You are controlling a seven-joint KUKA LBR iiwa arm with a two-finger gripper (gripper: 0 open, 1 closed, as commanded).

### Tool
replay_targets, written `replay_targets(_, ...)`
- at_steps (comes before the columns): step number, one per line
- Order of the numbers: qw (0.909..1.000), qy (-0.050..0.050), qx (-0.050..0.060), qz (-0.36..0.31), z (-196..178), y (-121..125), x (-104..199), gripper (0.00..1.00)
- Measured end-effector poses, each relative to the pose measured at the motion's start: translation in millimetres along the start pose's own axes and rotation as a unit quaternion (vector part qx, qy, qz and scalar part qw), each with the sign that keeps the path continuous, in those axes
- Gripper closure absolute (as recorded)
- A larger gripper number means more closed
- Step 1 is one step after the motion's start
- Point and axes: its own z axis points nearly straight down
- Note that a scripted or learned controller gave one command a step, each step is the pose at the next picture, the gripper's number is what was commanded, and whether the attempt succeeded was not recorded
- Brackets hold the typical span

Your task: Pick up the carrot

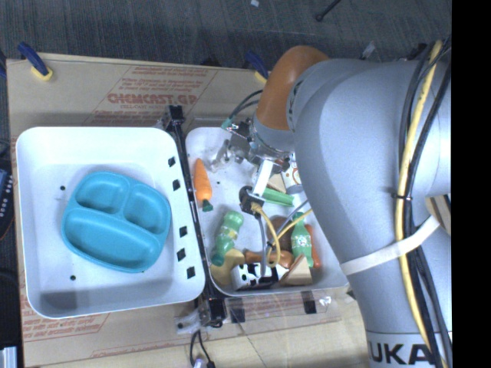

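- The left bin [31, 205] holds a blue divided plate [115, 219].
- Just right of the divider between the bins, the carrot [202, 182] lies free against the right bin's [201, 138] left wall, pointing along it.
- Further right of the carrot, the gripper [247, 153] hangs over that bin; whether it is released or clenched, I cannot tell.
- Judged step: approach. Next, shift toward the carrot, align with it, then descend.

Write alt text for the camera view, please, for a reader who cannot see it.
A grey robot arm reaches from the right over the right white bin, where an orange carrot lies by the left wall beside a pile of toys. The left white bin holds a blue divided plate.
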Motion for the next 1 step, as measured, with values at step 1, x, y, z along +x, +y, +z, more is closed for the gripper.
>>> replay_targets(1,0.9902,0.002,0.001,0.14,1.5,-55.9,-32.0,0.0)
